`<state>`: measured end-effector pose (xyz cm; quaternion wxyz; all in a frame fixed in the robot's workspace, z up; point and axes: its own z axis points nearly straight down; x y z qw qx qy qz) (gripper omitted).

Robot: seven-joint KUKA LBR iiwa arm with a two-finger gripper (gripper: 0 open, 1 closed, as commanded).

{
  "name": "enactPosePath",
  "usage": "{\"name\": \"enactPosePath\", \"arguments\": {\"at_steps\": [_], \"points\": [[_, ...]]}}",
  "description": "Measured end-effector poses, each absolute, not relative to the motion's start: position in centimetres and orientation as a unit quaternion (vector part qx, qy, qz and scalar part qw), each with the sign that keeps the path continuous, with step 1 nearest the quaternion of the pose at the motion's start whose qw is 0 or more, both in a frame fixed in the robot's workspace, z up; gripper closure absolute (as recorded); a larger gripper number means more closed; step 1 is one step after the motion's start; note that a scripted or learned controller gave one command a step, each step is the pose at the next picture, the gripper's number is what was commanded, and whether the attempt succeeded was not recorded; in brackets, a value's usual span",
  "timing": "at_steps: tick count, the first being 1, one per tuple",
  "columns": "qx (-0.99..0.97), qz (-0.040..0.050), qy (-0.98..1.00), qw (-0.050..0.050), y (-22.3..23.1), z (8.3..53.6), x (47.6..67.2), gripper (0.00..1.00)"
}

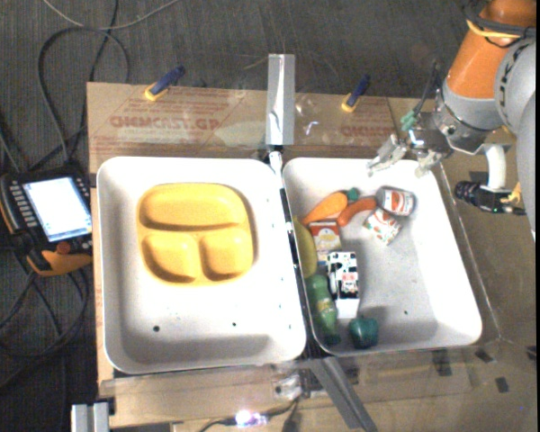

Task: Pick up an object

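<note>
My gripper (403,154) hangs over the far rim of the right bin (450,268), its fingers spread open with nothing between them. Just below it in the bin lies a red and white can (397,201) with a crumpled white and red packet (381,229) beside it. Left of those lie an orange carrot (329,206), a small orange carton (326,238) and a yellow banana (303,241) along the left wall. Nearer the front are a cow-patterned carton (344,277), a green bottle (321,301) and a dark green lump (364,331).
The left bin (126,313) holds a yellow divided tray (198,230). A handheld pendant with a lit screen (49,210) lies off the bench at left. Blue and yellow clamps (165,81) grip the cardboard at the back. The right bin's right half is bare.
</note>
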<state>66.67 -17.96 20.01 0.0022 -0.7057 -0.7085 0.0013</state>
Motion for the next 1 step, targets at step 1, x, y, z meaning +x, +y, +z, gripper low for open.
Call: {"name": "enactPosePath", "arguments": {"at_steps": [1], "points": [[-0.688, -0.0046, -0.726, -0.012, -21.16, 12.37, 64.27, 0.0]]}}
